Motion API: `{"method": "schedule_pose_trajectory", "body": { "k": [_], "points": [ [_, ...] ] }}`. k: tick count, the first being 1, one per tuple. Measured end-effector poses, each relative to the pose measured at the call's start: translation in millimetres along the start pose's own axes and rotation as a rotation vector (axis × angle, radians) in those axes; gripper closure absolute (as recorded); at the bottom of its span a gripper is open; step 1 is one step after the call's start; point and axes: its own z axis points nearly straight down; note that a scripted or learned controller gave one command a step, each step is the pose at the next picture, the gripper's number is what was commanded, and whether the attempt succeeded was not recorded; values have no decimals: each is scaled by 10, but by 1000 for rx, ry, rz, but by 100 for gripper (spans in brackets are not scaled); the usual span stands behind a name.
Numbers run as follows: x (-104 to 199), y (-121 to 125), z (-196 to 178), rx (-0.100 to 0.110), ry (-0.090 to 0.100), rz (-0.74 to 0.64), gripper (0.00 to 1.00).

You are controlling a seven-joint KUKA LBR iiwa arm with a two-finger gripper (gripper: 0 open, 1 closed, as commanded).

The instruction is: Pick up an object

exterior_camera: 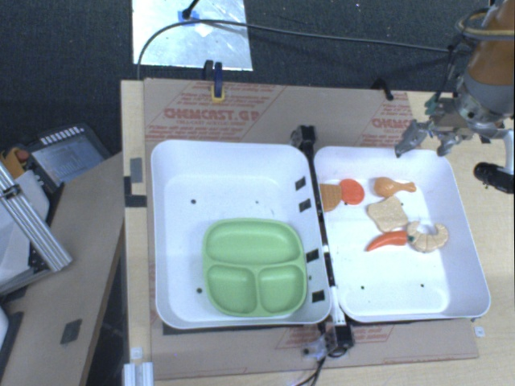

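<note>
We judge the step in hand to be the approach: the gripper [428, 141] hangs over the far rim of the right bin [465, 240], its two fingers spread apart with nothing between them. The things to pick lie below and toward us from it, in a loose cluster on the bin floor: a drumstick [393, 186] nearest the tool, a bread slice [388, 213] just past that, a red chili [387, 240] and a shrimp [430, 236] touching or nearly so, and a tomato slice [344, 192] off to the tool's far side by the centre wall. We would go for the drumstick, since it sits apart from the rest with bare floor around it, and we would turn the fingers to close across its narrow handle rather than along it. Crowding is the risk lower down: the chili, shrimp and bread sit too close for clean finger room. Beyond the cluster the bin floor is bare and wide, so a straight descent and lift should clear the rim easily. The left bin [173, 215] bears a green tray [253, 265], well apart.
</note>
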Motion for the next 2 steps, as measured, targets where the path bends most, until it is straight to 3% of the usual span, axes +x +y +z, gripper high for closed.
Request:
{"method": "schedule_pose_trajectory", "body": {
  "k": [1,2],
  "points": [
    [5,25,-83,-12,-2,-3,0],
    [64,-2,517,-9,-2,-4,0]
  ]
}}
